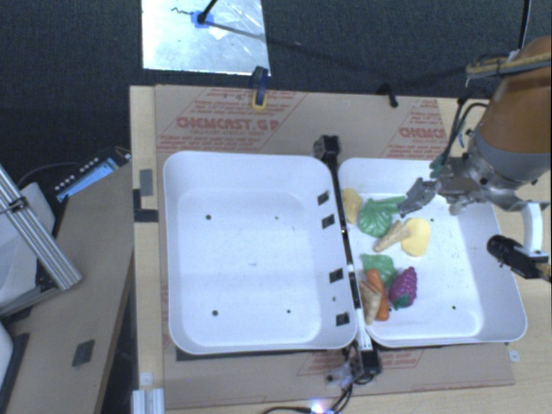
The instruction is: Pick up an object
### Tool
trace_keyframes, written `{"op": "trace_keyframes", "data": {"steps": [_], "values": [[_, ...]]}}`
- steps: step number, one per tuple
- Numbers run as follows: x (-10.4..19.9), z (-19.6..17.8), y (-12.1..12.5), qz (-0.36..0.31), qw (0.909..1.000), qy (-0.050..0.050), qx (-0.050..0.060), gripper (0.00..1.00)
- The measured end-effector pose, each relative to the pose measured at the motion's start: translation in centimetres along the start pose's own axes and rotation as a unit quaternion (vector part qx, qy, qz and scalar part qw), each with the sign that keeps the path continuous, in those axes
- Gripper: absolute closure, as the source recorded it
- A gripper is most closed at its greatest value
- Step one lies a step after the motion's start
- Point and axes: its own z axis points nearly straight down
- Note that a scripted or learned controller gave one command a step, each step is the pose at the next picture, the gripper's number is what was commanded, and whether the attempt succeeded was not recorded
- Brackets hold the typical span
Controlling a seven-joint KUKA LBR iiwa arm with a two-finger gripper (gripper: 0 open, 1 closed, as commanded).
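Green leafy toy (377, 215) lies just lower left of our gripper (420, 193); its fingers look slightly parted and hold nothing.

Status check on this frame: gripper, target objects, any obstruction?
Gripper low over right bin, nothing seen between fingers. Toy food cluster lies in that bin, green leafy piece nearest gripper. No obstruction seen.

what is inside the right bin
The right bin holds toy food along its left side: a green leafy piece, a yellow pear shape, a purple grape bunch, a carrot. The tool covers part of the leafy piece's upper edge.
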Motion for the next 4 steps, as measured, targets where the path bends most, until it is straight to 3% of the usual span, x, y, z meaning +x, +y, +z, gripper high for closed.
{"op": "trace_keyframes", "data": {"steps": [1, 2, 3, 4], "values": [[0.4, 10.6, -3.3, 0.001, 1.0000, 0.001, 0.005, 0.00], [-0.1, 17.7, -6.7, 0.002, 1.0000, 0.000, 0.002, 0.00], [0.0, 16.3, -6.4, 0.001, 1.0000, 0.000, -0.001, 1.00], [9.7, 6.7, 1.0, -0.006, 0.9999, 0.002, -0.008, 1.00]]}}
